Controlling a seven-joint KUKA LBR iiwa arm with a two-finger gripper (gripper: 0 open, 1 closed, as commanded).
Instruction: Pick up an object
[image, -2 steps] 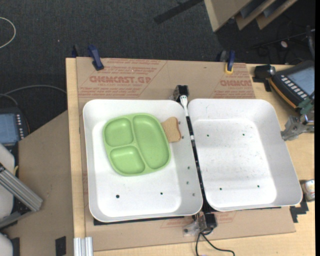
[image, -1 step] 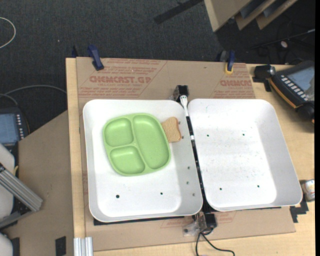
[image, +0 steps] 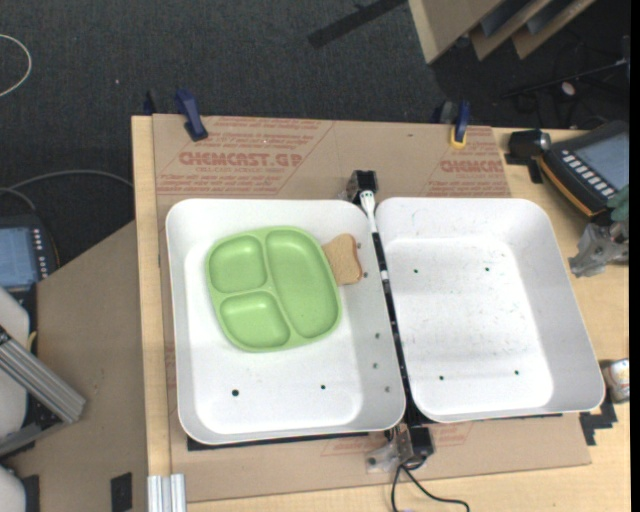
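green three-compartment plate (image: 273, 289) and tan slice (image: 344, 259) lie unlifted in left bin (image: 290, 405); nothing picked yet; gripper state cannot be told.

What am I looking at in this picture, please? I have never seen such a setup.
One camera, fixed above a bench, looks down at a slant. On a brown cardboard sheet lie two shallow white plastic bins side by side. The left bin holds a light green plastic plate with three compartments and, touching its right edge, a small tan piece like a slice of bread. The right bin sits beside it. A robot arm normally reaches in from the right to pick up an object.
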